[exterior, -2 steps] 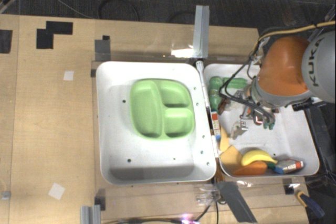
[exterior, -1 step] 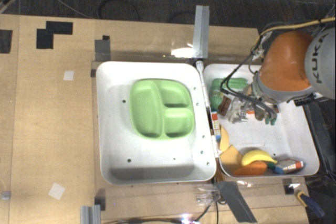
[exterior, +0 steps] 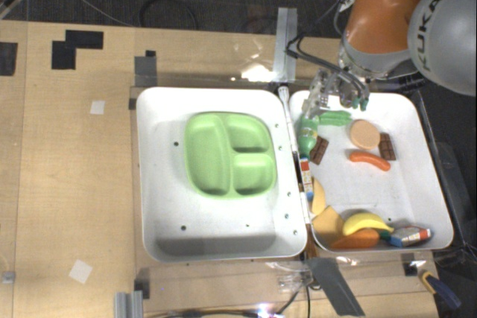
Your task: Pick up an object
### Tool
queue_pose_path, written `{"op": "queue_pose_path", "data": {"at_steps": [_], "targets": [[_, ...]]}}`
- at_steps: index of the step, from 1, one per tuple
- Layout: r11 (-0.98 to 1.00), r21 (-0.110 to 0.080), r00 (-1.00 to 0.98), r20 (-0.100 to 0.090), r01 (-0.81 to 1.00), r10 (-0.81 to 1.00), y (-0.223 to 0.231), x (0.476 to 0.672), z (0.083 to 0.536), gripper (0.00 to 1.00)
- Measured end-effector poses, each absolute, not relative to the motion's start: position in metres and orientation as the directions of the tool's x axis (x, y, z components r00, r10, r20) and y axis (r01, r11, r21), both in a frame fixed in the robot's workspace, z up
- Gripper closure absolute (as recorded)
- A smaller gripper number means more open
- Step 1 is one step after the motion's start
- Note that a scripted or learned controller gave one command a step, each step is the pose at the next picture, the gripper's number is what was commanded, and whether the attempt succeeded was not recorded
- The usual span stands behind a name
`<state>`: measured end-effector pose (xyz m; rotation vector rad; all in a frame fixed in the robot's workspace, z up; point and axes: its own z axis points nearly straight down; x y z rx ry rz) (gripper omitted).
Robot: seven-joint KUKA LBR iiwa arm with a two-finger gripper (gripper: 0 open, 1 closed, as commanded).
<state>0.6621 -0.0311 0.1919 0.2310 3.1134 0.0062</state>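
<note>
My gripper [exterior: 339,94] hangs over the back left corner of the right bin [exterior: 417,182], below the orange band of the arm. Just under it lies a light green oblong piece [exterior: 335,117], and a green bottle [exterior: 306,136] leans against the bin's left wall. I see nothing lifted by the gripper. Nearby are a brown bar [exterior: 319,150], a tan round disc [exterior: 364,134], a second brown bar [exterior: 386,147] and an orange-red sausage shape [exterior: 370,160].
Along the right bin's front edge lie a yellow banana [exterior: 365,223], an orange item [exterior: 356,238], a yellow wedge [exterior: 319,199] and a small tube [exterior: 411,236]. The left bin [exterior: 160,220] holds a green divided tray [exterior: 227,153].
</note>
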Motion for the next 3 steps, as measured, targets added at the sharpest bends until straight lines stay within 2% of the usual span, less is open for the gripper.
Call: {"op": "queue_pose_path", "data": {"at_steps": [1, 2, 3], "targets": [[0.989, 0.005, -0.989, -0.024, 0.148, 0.148, -0.033, 0.663, 0.202, 1.0], [0.999, -0.001, -0.999, -0.007, 0.054, 0.054, -0.071, 0.575, 0.186, 1.0], [0.992, -0.001, -0.992, -0.008, -0.123, -0.123, -0.119, 0.603, 0.151, 1.0]]}}
